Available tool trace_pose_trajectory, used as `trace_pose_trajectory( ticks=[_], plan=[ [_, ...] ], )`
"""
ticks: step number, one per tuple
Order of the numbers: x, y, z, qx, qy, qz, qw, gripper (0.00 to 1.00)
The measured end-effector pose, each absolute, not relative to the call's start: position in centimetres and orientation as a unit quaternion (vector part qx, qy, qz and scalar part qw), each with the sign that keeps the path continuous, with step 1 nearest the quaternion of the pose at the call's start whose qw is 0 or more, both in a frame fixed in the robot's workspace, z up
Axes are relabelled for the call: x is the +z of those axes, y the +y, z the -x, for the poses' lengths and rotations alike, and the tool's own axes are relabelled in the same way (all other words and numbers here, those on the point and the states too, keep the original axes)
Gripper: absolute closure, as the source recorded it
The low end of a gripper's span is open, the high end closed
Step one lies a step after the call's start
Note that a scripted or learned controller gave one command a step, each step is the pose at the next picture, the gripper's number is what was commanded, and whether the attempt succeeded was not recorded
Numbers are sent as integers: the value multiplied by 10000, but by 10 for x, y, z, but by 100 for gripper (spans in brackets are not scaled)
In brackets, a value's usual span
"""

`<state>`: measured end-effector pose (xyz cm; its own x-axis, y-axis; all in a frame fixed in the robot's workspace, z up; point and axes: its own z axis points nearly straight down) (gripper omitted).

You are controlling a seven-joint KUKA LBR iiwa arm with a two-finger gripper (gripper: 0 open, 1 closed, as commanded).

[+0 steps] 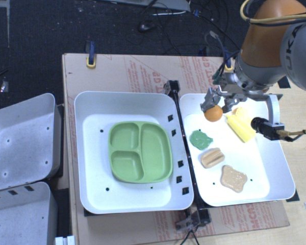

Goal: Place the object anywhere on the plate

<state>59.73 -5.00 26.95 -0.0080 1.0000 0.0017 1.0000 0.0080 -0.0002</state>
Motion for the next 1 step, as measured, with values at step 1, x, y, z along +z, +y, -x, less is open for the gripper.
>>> trace_pose_trajectory(
  ticks=[1],
  plan=[
    [267, 7, -598, -4, -7100, 7042, 9, 100]
  ],
)
